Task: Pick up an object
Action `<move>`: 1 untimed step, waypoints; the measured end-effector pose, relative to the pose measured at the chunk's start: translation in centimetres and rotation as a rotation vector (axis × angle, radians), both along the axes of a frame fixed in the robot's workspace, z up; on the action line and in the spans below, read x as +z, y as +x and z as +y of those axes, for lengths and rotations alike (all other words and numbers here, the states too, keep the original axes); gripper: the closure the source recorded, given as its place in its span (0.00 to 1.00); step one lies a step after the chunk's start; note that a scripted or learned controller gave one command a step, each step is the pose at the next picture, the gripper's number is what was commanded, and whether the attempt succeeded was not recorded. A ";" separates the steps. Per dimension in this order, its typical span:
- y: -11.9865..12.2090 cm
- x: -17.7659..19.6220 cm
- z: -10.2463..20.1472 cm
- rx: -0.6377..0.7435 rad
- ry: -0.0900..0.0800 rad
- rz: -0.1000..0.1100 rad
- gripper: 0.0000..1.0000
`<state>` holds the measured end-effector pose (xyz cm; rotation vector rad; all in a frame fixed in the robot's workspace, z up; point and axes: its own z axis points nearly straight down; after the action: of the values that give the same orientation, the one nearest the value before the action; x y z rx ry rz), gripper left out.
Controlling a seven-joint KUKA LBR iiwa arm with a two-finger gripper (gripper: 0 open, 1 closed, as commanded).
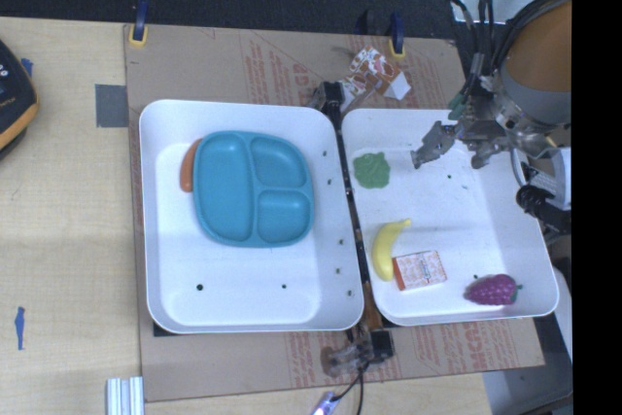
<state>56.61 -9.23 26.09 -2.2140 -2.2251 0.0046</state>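
gripper (455,147) hangs over the right white bin (530,248), spread, pinching nothing. i judge the pick not yet begun. nearest candidate, a flat green leaf-shaped toy (371,170), lies just beside it; yellow plastic banana (387,248) sits nearer the front.

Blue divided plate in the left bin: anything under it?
An orange object pokes out from beneath the blue divided plate, at its left edge. The plate covers the rest, so its identity stays unclear.

Smooth, glossy white plastic bins (155,209); the blue divided plate (255,188) looks matt plastic, lying on brown cardboard (243,68) over the pale wood-look counter (58,238)
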 end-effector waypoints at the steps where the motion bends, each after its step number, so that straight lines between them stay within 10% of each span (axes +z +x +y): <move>1: -2.0 -12.4 -0.3 0.000 -0.001 0.003 0.00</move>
<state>54.60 -9.54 13.72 -2.2130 -2.2243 0.0082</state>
